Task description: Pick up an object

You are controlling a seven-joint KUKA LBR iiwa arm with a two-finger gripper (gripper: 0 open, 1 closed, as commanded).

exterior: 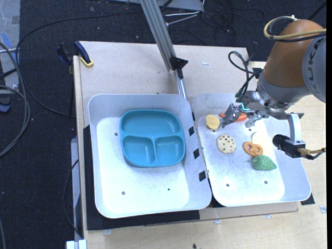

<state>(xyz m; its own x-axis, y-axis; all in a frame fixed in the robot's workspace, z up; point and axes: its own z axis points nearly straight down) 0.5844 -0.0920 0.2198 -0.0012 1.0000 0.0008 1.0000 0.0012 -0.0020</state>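
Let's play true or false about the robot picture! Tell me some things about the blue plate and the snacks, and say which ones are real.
1. The blue divided plate sits in the left bin. True.
2. The cookie lies on the blue plate. False: it lies in the right bin.
3. The pretzel lies right next to the green leafy piece. True.
4. The yellow piece is in the left bin. False: it is in the right bin, near the divide.
5. The claw is above the right bin. True.
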